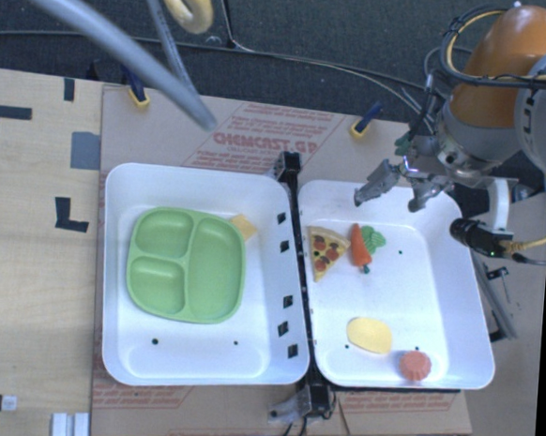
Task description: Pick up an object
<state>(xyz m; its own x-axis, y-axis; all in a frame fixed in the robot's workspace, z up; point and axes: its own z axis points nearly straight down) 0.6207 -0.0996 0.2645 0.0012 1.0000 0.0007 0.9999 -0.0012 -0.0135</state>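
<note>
Evidently set for a descent, the gripper [395, 191] hangs with fingers spread and empty above the right bin [455, 302], nearest the carrot [360, 248] and pizza [325, 250].

I see a toy pizza slice [324, 250] beside an orange carrot [360, 246], a yellow oval piece [369, 335], and a red round piece [416, 366].

Light wooden bench top [24, 268], black tape marks [66, 213]; brown cardboard sheet [261, 136] with red lettering; dark floor [316, 28] behind, cables [360, 73] trailing.
</note>
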